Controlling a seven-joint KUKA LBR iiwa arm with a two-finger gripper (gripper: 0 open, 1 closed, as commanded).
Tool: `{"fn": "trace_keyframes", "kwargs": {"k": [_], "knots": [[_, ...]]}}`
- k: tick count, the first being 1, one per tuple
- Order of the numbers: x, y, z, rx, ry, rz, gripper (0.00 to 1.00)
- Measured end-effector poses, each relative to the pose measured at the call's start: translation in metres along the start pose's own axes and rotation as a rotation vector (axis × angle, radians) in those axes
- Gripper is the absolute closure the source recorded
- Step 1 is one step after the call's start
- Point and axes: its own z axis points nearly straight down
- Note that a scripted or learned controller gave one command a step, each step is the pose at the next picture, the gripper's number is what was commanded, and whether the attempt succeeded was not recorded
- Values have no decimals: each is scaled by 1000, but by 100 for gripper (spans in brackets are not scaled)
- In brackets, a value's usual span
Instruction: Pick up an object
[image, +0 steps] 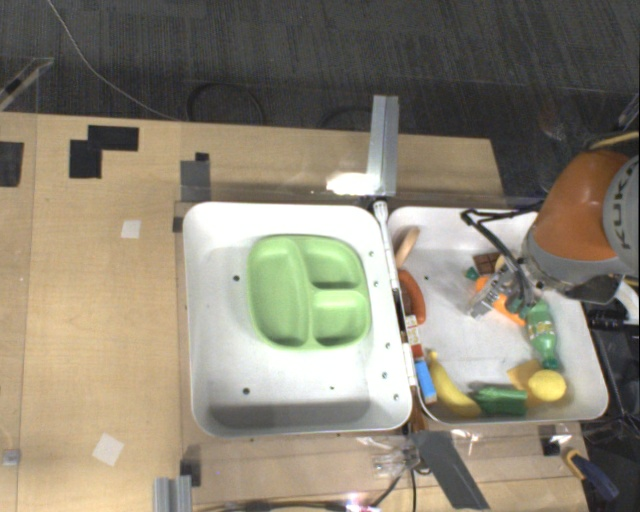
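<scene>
Gripper (492, 296) low in right bin (455, 340), beside green bottle (540, 335); grip state can't tell.

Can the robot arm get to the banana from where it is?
Probably yes. The banana lies in the right bin, the same bin the gripper is over. Bare floor lies between them, but the banana hugs the left wall beside a blue thing, so gripping may be tight.
</scene>
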Motion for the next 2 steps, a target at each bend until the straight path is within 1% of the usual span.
{"fn": "trace_keyframes", "kwargs": {"k": [1, 2], "knots": [[8, 32, 0, -2, 4, -12, 0], [-14, 31, 1, -1, 5, 15, 0]]}}
